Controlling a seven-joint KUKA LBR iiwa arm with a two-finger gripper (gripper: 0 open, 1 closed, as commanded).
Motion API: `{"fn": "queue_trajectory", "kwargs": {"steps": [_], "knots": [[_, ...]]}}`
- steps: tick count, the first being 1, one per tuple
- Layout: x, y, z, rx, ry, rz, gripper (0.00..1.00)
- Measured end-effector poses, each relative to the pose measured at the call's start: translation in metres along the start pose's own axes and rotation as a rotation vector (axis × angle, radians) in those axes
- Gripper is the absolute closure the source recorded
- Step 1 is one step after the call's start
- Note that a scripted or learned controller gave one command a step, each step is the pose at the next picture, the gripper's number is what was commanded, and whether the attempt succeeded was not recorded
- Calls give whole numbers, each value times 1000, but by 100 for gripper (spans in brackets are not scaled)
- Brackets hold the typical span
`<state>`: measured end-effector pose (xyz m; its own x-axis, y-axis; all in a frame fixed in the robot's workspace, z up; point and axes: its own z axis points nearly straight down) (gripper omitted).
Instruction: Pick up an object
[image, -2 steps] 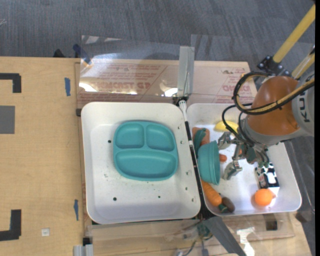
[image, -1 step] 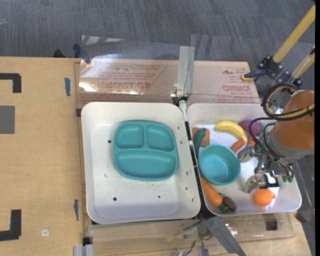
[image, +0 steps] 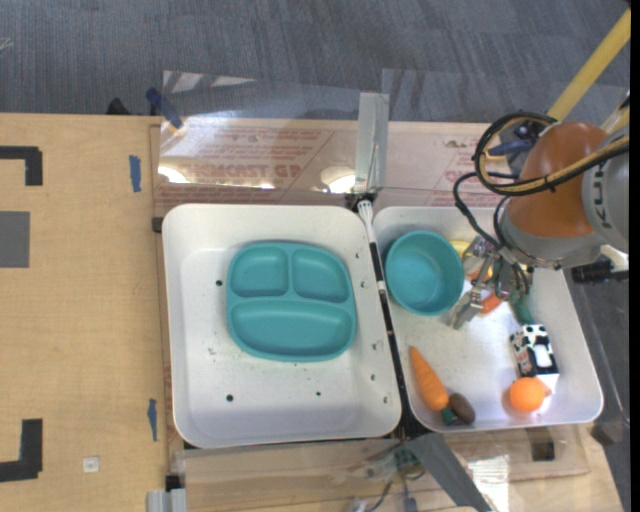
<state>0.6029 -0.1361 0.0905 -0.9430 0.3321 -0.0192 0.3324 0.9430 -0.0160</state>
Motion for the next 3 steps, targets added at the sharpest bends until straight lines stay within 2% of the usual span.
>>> {"fn": "queue_trajectory", "kwargs": {"steps": [1,2,3], "knots": [[-5,-7,-14,10,-15,4,100],[-36,65,-149,-20,-4,119,100],[-17,120,-169,-21,9,148,100]]}}
